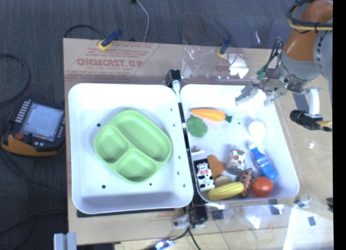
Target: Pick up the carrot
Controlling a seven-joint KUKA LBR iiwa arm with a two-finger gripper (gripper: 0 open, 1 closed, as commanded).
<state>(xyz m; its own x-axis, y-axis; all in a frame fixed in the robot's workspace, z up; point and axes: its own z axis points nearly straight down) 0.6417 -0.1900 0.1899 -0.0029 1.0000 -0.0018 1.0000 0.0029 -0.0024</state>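
The carrot (208,114) is orange with a dark green stem end and lies on its side in the upper left part of the right bin (281,130). My gripper (255,93) hovers over the bin's far right corner, up and to the right of the carrot and apart from it. Its two light fingers (243,95) are spread, with nothing between them.
A green leafy piece (197,127) sits just below the carrot. A white egg (257,130), blue bottle (263,162), tomato (262,186), banana (226,190) and other small toys crowd the bin's lower half. The left bin holds a green divided plate (133,145).
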